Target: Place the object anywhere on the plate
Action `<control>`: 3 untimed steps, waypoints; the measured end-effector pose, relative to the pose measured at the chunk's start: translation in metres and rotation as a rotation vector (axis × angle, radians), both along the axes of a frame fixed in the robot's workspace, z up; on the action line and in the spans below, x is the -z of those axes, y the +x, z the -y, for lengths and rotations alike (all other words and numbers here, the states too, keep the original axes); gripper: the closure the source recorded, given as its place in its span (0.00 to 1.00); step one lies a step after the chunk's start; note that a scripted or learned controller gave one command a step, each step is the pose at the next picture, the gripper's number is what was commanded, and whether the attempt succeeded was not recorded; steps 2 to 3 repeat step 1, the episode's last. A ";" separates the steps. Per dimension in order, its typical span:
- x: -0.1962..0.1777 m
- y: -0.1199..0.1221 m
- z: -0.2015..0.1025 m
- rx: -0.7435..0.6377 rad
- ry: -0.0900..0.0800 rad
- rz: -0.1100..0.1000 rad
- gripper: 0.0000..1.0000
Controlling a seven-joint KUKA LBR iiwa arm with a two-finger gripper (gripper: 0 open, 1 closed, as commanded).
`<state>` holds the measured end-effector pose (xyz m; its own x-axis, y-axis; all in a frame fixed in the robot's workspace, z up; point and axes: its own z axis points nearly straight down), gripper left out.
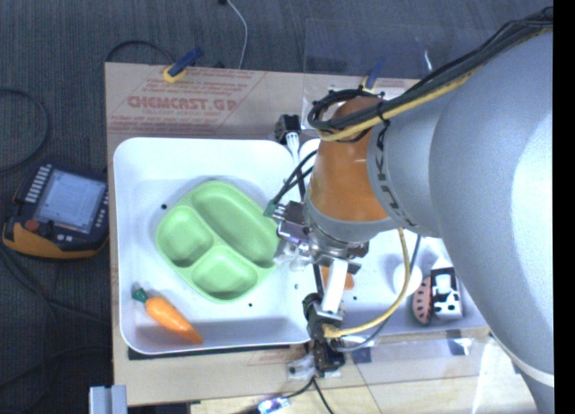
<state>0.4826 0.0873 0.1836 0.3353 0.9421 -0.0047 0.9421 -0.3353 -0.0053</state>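
Over the seam between the 2 bins the gripper (328, 291) hangs, and I cannot tell its state, so you should check it before steering to the carrot (166, 312) lying below the green plate (218, 234) in the left bin (135, 188)

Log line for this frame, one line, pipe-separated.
arm over seam between bins | gripper low in right bin, fingers unclear | green plate left bin | carrot beside plate | cow toy right bin
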 end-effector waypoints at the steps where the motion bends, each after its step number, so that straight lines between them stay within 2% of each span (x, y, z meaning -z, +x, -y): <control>1: -0.006 -0.002 -0.001 -0.002 -0.002 -0.011 1.00; 3: -0.006 -0.002 -0.001 -0.002 -0.002 -0.011 1.00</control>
